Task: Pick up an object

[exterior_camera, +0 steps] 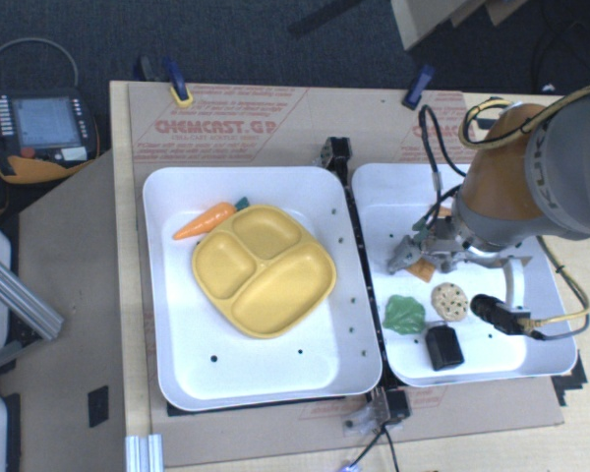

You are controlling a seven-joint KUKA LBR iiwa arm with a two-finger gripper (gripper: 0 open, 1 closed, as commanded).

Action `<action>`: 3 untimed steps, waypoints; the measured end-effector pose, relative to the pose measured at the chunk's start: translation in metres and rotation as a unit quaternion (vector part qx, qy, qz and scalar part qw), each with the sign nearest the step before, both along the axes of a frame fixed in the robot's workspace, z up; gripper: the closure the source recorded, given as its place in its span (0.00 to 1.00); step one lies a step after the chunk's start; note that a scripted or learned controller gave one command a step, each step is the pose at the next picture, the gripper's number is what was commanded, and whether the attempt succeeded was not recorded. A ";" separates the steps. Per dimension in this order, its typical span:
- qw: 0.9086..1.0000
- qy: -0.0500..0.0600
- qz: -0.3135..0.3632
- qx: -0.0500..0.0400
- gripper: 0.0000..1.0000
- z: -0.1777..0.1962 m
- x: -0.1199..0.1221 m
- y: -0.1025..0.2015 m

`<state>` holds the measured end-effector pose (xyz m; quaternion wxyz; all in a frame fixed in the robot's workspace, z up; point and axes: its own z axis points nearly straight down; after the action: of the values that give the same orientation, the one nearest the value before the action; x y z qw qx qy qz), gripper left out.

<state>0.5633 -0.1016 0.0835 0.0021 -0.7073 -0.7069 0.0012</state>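
You have the gripper (416,256) low in the right bin (393,190), reaching left from the grey arm (560,165); its metal fingers (405,254) sit over a small orange piece (424,269), but you cannot tell whether they are parted or closed on it. Taking that gripper as your landmark: the cookie (450,301) lies just below and right of it; the green leafy item (404,314) sits below it; the black block (443,347) lies further below, near the bin's front rim. Left of it, in the left bin (177,362), a yellow divided plate (265,268) rests with a carrot (206,219) touching its upper-left edge.
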 end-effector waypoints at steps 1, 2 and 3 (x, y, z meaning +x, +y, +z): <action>1.000 -0.003 0.000 0.000 1.00 0.012 0.001 0.000; 1.000 -0.005 0.001 -0.001 1.00 0.068 -0.005 0.006; 1.000 -0.006 0.001 -0.001 1.00 0.113 0.001 0.011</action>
<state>0.5638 -0.0904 0.1969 -0.0030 -0.7064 -0.7078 -0.0020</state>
